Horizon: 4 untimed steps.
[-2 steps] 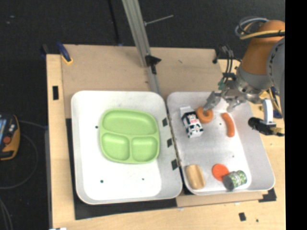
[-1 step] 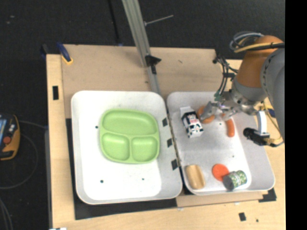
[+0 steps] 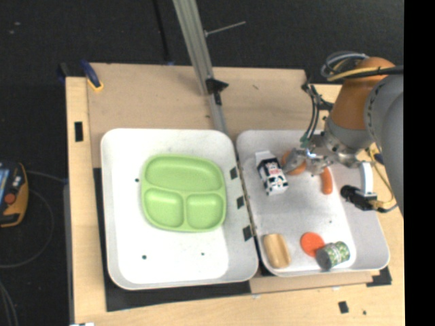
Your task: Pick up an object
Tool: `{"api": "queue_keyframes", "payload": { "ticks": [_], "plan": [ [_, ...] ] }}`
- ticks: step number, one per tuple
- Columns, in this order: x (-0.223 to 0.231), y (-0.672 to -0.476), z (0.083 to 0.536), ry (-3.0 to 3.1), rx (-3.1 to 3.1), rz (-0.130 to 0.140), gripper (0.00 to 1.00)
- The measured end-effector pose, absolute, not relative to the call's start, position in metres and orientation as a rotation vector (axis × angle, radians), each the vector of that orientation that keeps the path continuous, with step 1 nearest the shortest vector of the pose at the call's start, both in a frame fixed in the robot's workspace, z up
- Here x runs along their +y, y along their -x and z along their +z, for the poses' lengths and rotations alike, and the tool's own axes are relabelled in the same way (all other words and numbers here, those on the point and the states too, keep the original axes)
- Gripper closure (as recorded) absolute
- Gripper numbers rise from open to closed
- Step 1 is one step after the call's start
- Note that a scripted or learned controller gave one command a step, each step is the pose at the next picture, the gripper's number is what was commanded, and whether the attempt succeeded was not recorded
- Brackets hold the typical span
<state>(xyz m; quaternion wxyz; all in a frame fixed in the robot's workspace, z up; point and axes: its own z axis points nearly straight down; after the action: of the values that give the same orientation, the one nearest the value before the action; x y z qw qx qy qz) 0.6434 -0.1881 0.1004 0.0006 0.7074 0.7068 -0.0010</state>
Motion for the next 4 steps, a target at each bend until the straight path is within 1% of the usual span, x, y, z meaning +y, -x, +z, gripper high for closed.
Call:
{"api": "queue_keyframes", "payload": {
  "ticks": [1, 3, 4],
  "plan": [
    [-0.189, -0.645, 0.114, -2.218, 2.217, 0.0, 1.0],
    [-0.2, -0.662, 0.215, -2.213, 2.221, 0.004, 1.0],
    [-0.202, -0.663, 0.271, -2.213, 2.219, 0.005, 1.0]
  ]
}}
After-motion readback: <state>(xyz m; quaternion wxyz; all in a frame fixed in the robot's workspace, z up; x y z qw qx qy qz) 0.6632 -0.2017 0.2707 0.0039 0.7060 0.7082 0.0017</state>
